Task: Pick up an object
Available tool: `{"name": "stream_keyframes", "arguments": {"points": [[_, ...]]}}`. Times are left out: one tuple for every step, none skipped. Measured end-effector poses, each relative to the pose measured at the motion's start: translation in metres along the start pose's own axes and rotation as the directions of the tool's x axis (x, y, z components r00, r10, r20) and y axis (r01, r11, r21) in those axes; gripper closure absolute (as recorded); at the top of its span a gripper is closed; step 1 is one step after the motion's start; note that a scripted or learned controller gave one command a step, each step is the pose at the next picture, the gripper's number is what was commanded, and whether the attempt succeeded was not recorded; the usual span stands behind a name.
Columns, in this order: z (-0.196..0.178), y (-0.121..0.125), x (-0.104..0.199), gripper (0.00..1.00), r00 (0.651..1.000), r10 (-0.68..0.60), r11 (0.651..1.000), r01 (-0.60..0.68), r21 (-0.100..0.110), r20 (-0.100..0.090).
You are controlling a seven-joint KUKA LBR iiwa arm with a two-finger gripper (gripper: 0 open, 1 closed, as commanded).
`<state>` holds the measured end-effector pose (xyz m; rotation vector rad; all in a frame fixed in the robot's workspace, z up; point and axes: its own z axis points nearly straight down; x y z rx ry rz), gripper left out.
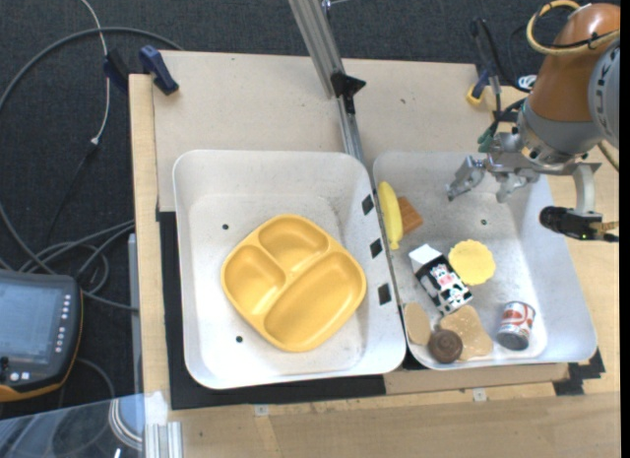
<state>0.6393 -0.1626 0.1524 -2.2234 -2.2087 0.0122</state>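
The claw [489, 178] hangs spread and empty over the right bin's [561, 259] far end. The objects lie beyond it toward the bin's near edge, the yellow disc [473, 261] closest; the banana [390, 214], long axis running far-to-near, hugs the bin's left wall.

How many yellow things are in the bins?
3. A plate in the left bin; a banana at the right bin's left edge; a round yellow piece mid-bin. More may hide under the pile.
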Motion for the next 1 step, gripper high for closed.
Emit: {"name": "stream_keyframes", "arguments": {"points": [[-0.0168, 0.0046, 0.0044, 1.00, 1.000, -0.006, 1.000, 0.006, -0.014, 0.000]]}}
